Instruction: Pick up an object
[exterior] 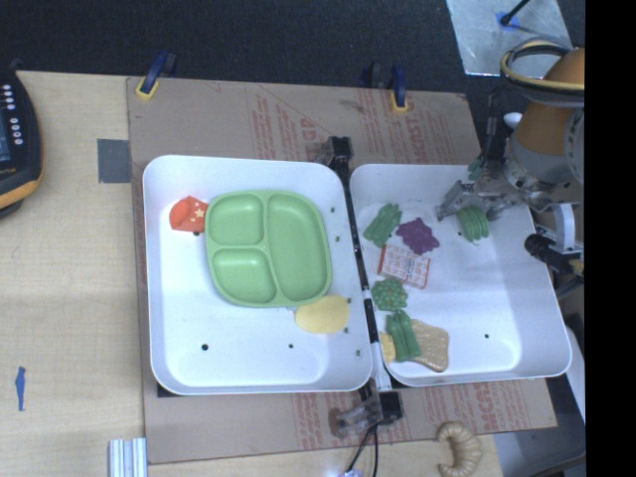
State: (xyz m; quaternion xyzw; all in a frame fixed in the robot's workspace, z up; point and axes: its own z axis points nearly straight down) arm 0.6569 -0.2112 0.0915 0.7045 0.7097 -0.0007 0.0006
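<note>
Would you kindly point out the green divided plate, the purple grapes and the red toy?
green divided plate [268, 247]: camera view, on the ridge between its compartments.
purple grapes [417, 235]: camera view, middle of the bunch.
red toy [187, 214]: camera view, its centre.

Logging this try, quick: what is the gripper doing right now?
Gripper: fingers spread open over a green toy in the right bin; holding nothing.

A ribbed green toy vegetable [474, 224] lies at the far right of the right bin [517, 306], directly under the gripper [477, 205], whose jaws splay to either side of its upper end. The piece is short and stubby, its long axis running roughly away from the camera, tilted slightly. It rests on the bin's white floor, apart from the purple grape cluster [417, 235] to its left.
</note>
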